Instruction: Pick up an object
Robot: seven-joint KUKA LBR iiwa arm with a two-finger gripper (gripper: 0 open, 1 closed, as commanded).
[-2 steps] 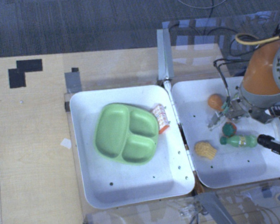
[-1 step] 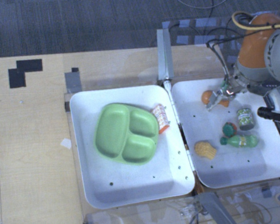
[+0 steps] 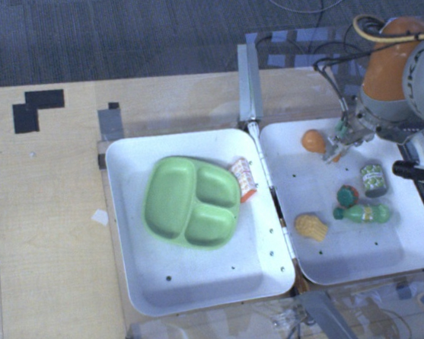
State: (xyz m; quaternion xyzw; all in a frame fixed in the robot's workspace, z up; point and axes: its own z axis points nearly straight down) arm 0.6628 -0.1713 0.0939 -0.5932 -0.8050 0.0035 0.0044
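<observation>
Camera view has the gripper [image 3: 337, 144] low in the right bin [image 3: 361, 258], just beside an orange ball [image 3: 313, 141] near the far edge; whether it is released or clenched I cannot tell. The ball looks light, smooth and apt to roll, so take it squarely across its widest part.

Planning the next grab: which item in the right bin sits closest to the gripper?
The orange ball, at the right bin's far left corner, just left of the gripper. The can, green bottle and yellow piece lie nearer the camera.
</observation>
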